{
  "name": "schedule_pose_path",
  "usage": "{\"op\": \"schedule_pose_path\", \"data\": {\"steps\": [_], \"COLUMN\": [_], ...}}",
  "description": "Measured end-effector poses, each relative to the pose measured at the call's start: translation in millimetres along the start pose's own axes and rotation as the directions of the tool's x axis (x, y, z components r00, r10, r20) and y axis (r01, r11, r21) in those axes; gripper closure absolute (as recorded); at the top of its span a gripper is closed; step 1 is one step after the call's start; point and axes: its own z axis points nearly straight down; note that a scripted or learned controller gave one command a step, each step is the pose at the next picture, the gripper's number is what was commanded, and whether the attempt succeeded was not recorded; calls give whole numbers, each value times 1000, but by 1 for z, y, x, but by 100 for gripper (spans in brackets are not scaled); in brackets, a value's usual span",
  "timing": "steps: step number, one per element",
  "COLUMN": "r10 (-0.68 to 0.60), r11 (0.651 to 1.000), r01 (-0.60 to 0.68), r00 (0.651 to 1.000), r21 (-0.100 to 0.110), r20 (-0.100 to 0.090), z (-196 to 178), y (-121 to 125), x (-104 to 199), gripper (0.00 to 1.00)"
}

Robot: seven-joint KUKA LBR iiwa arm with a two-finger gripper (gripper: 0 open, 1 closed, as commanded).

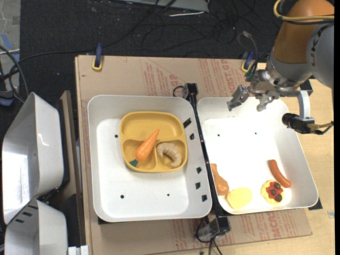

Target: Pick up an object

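Camera view: cardboard-topped bench (pixel 159 70), dark cabled floor (pixel 133 31) behind; pincer (pixel 248 101) released above right bin (pixel 249 142).

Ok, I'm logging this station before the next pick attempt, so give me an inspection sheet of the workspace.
Surface: two white bins side by side, left bin, right bin, on a cardboard-covered bench.
Job's things: yellow divided plate in the left bin holding a carrot and a shrimp; sausage, yellow disc, small tart and orange piece in the right bin.
Clutter: nothing seen.
Gripper: gripper above the right bin's far edge, open, holding nothing.
Cables: black cables on the floor.
Surroundings: dark floor, clamps.
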Motion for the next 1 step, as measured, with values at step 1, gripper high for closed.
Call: {"op": "schedule_pose_path", "data": {"steps": [1], "r10": [-2], "r11": [1000], "r01": [2], "r00": [1000], "r21": [-13], "r20": [2], "z": [-8], "y": [3], "x": [0], "gripper": [0]}}
